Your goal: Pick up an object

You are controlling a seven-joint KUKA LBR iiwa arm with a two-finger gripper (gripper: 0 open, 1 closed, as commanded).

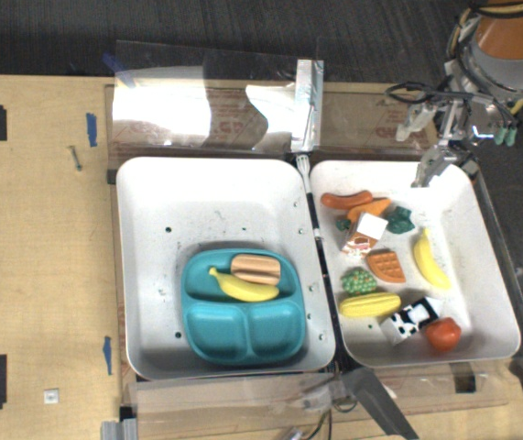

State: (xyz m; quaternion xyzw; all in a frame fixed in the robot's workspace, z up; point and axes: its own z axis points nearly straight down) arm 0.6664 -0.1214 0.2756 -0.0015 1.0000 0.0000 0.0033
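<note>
My gripper (445, 165) hangs over the far right corner of the right bin (495, 273), open with nothing between its fingers. Several toy foods lie in that bin, below and to the left of the gripper. They include a sausage (346, 199), a white carton (365, 230), a green piece (399, 217), a banana (430, 260), a waffle (386, 266), a corn cob (369, 306), a black-and-white piece (413, 319) and a red tomato (442, 335). The nearest of them is the green piece.
The left bin (151, 218) holds a teal divided plate (252, 328) with a banana (241, 288) and a hot dog (256, 268) in its top compartment. Clear plastic sheeting (243, 108) and a metal post (307, 99) stand behind the bins.
</note>
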